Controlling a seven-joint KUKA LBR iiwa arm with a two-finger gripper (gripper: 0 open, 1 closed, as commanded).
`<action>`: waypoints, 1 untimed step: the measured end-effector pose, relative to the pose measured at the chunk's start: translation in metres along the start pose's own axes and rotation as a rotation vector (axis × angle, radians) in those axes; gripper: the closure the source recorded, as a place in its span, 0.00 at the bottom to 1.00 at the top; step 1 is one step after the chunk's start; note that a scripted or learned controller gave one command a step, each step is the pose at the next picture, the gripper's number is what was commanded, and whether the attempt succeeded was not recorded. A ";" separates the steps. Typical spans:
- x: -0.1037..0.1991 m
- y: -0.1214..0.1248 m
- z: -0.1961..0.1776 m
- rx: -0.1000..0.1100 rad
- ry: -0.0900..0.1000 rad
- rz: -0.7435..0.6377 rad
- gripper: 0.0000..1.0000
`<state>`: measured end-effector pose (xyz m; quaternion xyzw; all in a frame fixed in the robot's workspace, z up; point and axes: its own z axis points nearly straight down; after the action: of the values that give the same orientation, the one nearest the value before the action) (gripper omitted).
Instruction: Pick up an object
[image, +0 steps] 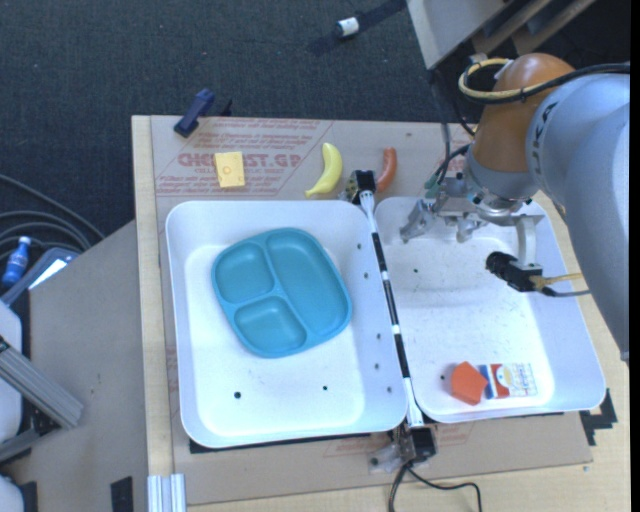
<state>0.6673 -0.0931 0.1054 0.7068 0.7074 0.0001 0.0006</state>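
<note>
Tool (440, 222) poised above the right bin's (570, 330) far end; whether open or closed cannot be told. Orange block (466, 382) and small packet (510, 380) lie well nearer the camera; blue tray (281, 290) far left.

Dark grey carpet (120, 60) covers the floor around the bench, evenly lit from above with soft shadows. The surface (270, 150) is pale wood board with faded red lettering printed across its far side. Black cables (40, 205) loop over the carpet to the left, near a grey metal rail (40, 385) lying at a slant. A light beige cabinet corner (470, 25) stands behind the bench.
</note>
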 end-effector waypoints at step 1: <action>0.002 -0.001 0.021 0.004 0.001 0.000 0.00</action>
<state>0.6662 -0.0909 0.0845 0.7069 0.7073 -0.0007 -0.0012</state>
